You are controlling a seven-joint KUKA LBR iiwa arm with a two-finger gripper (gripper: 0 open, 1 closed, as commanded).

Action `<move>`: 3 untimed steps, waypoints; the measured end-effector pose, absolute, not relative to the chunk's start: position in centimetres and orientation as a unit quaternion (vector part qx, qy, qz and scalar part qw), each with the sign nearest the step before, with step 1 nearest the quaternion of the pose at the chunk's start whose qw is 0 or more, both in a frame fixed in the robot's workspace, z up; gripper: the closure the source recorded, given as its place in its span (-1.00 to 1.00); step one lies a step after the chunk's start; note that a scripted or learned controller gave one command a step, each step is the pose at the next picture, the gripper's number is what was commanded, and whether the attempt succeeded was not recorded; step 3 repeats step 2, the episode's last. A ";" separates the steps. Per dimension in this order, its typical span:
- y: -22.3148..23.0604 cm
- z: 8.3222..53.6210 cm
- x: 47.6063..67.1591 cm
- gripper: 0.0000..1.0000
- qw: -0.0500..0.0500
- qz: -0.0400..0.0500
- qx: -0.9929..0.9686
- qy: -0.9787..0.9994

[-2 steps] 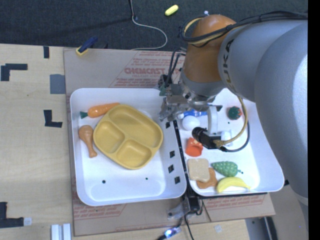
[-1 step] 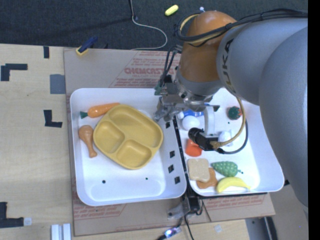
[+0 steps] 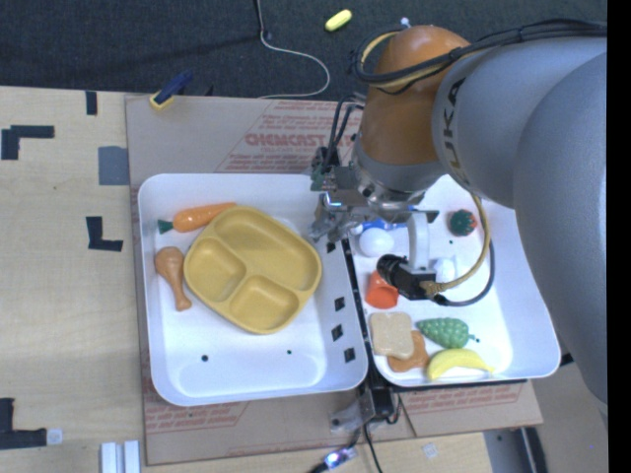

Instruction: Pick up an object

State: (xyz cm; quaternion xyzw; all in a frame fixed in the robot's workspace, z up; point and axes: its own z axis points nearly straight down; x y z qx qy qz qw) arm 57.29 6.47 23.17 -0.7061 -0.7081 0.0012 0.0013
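My gripper hangs low over the divider between the two bins, at the upper left corner of the right bin. Right beside it lies a white and blue object. Below that are an orange-red piece, a slice of toast, a green bumpy fruit and a banana. A red and green fruit sits at the back of the right bin. The arm's wrist hides part of that bin.
The left bin holds a yellow divided plate, a carrot and a chicken drumstick. A black cable loops over the right bin's middle. Beyond the bins lie a yellow item and a blue and yellow item.
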 end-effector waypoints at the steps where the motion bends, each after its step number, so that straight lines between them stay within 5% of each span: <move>1: 6.8 21.3 57.8 1.00 0.001 0.002 -0.707 -0.708; 3: 7.3 23.4 57.3 1.00 0.001 0.000 -0.706 -0.708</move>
